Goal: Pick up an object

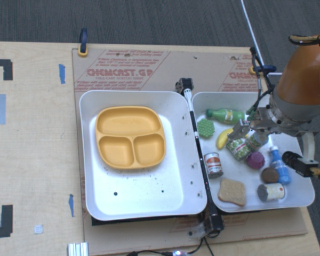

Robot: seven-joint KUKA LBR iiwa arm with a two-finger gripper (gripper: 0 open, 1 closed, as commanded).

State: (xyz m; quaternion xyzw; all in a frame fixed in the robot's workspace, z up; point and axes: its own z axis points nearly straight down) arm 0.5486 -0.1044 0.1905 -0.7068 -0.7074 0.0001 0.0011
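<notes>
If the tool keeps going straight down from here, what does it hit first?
Probably the clear bag of mixed items just under the tool, with the banana beside it; depth is hard to judge.

You're looking at a matt yellow plastic tray (pixel 130 136) sitting in a smooth, slightly glossy white plastic bin (pixel 133 196) — speckled with dark flecks. The bench (pixel 32 159) is showing pale, matt wood. The small can (pixel 213 165) is gleaming like metal — the bread slice (pixel 232 192) is looking rough and spongy.
</notes>
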